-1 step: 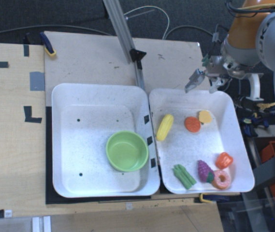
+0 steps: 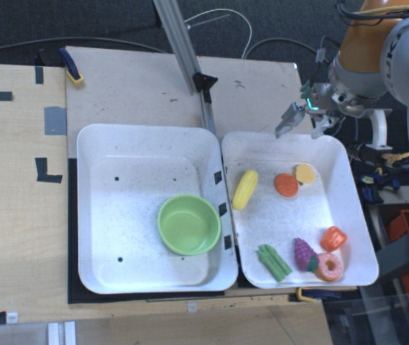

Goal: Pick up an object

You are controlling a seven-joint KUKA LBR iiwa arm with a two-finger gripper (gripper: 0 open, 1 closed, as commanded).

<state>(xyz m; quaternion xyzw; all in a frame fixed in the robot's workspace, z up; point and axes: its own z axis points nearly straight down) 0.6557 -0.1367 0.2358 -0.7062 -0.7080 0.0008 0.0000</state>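
Within the right-hand shallow white plastic bin point(image 2: 348, 214), seven small toy foods lie loose on the floor: a yellow corn cob point(image 2: 245, 189), a round orange-red piece point(image 2: 286, 185), a pale yellow chunk point(image 2: 305, 173), a green ridged vegetable point(image 2: 274, 261), a purple grape cluster point(image 2: 303, 253), a red pepper point(image 2: 333, 238) and a pink ring doughnut point(image 2: 329, 267). The round orange-red piece and the pale yellow chunk sit just beside each other near the bin's far wall and are the candidates nearest the tool. The two-finger gripper point(image 2: 301, 122) hangs at the far rim of this bin, above and slightly to the right of those two pieces in the camera view, so the likely move is a short travel toward the near side followed by a descent. Its fingers appear spread apart with nothing between them; no object is held. The corn cob lies further left, its long axis running from near-left to far-right, and would call for a wrist turn to close across its width. The left-hand shallow white plastic bin point(image 2: 96, 192) holds a light green plastic bowl point(image 2: 188, 225), upright, well apart from the gripper. The grey arm with its orange band point(image 2: 377, 13) enters from the right.
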